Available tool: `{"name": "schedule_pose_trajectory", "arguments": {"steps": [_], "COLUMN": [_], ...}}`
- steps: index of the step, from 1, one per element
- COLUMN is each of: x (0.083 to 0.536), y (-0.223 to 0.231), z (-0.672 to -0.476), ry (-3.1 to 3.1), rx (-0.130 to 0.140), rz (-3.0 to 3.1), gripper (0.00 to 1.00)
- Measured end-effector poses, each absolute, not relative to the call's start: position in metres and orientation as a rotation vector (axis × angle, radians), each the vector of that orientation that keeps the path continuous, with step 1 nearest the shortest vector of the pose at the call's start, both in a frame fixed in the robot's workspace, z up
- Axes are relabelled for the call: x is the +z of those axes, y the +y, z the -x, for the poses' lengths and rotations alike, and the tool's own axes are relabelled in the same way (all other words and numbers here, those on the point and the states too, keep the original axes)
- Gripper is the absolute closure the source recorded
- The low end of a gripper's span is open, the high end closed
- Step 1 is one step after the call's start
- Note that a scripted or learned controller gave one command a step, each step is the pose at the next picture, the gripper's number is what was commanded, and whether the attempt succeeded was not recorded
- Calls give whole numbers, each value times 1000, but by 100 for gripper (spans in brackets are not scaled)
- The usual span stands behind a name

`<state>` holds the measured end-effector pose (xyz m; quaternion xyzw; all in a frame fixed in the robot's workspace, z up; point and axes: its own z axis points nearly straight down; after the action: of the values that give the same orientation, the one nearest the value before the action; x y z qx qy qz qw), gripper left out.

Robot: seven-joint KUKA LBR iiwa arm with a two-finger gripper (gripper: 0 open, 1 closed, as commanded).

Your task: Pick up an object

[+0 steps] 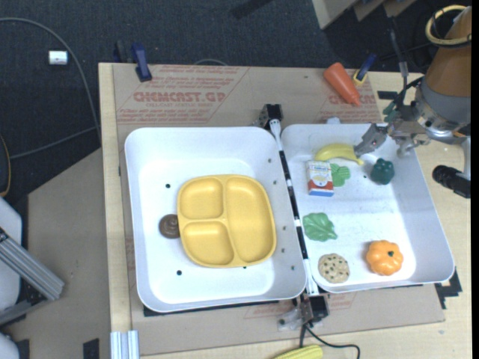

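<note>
Gripper [384, 135]: at the far right, over the far edge of the right bin, reaching in from the right on a grey arm with an orange band; its two thin fingers are spread apart with nothing between them, and they point toward the banana and the dark green piece.
Left bin [146, 200]: a shallow white bin on the left half of the bench.
Brown disc [169, 226]: a small round brown piece on the left bin's floor, partly tucked under the plate's left edge.
Plate [225, 220]: a yellow plate with three compartments, lying in the middle of the left bin, slightly turned.
Right bin [419, 223]: a shallow white bin touching the left bin's right side.
Carton [320, 178]: a small white box with red and blue print, toward the far left of the right bin.
Banana [336, 152]: yellow, just beyond the carton, near the fingertips.
Leaf [319, 226]: a green leafy piece, nearer than the carton.
Cookie [333, 268]: round, tan with dark chips, at the near left of the right bin.
Green piece [341, 175]: small, light green, touching the carton's right side.
Dark green piece [382, 171]: right of the carton, just below the gripper.
Pumpkin [385, 257]: small, orange, at the near right, right of the cookie.
Carrot [343, 84]: orange, lying on the bench beyond the right bin.
</note>
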<state>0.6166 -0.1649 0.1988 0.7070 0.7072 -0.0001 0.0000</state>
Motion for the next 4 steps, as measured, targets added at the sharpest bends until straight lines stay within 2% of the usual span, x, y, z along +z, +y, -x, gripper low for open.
{"name": "schedule_pose_trajectory", "arguments": {"steps": [1, 2, 3, 4], "x": [87, 84, 84, 94], "y": [-106, -100, -113, -114], "z": [-648, -663, -663, -663], "ry": [2221, 2224, 2228, 2226], "rx": [6, -22, -18, -21], "rz": [-2217, -2236, -2236, -2233], "gripper": [0, 0, 0, 100]}}
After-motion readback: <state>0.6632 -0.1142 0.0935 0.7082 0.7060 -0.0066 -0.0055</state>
